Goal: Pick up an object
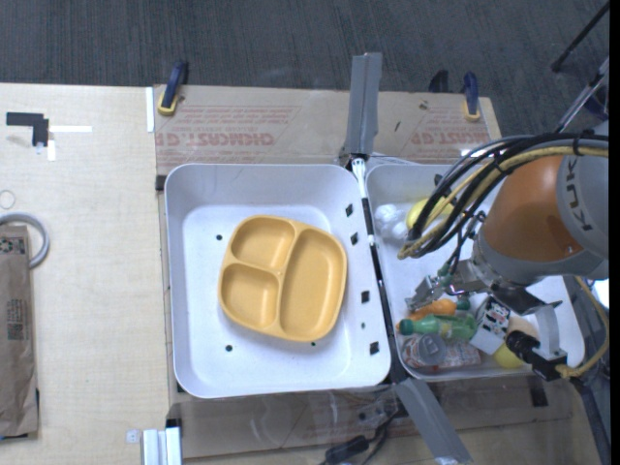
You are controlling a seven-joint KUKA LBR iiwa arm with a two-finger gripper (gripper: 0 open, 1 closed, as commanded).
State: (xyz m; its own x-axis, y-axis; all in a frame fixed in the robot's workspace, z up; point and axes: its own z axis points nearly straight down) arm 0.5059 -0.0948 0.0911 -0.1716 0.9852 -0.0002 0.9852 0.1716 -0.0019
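The pale wooden counter carried two shallow white plastic bins side by side. The left bin held a yellow three-compartment plastic plate, lying flat near its middle, apart from every wall. The right bin was largely covered by the grey arm with its orange band, which reached in from the right with a bundle of black and yellow cables looping over it. Below the wrist, the end effector sat low over a heap of small objects at the bin's near end; whether it was open or closed could not be told. The heap included an orange carrot-like toy lying just above a green elongated toy, a yellow piece at the near right, and a white rounded item farther back. Nothing appeared lifted. For a clean pick, the descent would best centre on one object standing clear of its neighbours, closing across its narrow width, since the crowded pieces touch and could jam or slip
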